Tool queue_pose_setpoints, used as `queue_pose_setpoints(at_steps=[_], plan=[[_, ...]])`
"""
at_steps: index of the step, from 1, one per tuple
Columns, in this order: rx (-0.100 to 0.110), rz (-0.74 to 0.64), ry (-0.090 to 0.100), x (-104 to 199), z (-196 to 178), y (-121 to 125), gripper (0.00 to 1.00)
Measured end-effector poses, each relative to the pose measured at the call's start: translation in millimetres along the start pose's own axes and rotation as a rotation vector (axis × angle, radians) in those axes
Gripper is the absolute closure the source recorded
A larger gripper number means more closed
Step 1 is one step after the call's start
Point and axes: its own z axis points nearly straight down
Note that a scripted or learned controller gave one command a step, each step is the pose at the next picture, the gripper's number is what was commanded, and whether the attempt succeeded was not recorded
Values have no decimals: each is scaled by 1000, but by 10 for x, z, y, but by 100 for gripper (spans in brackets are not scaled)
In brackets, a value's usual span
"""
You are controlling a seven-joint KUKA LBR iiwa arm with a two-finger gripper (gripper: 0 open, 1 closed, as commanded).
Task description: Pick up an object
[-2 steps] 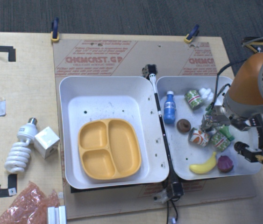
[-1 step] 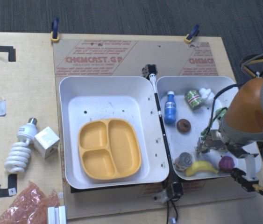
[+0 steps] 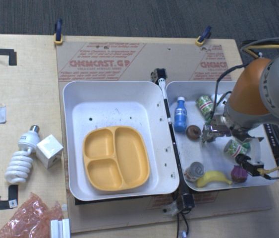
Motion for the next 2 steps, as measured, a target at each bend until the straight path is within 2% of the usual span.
queue_pose_setpoints(at_steps=[1,2], plan=[[24,2,-1,-803,-208,1034,0],[1,1,0,-491,1,458,0]])
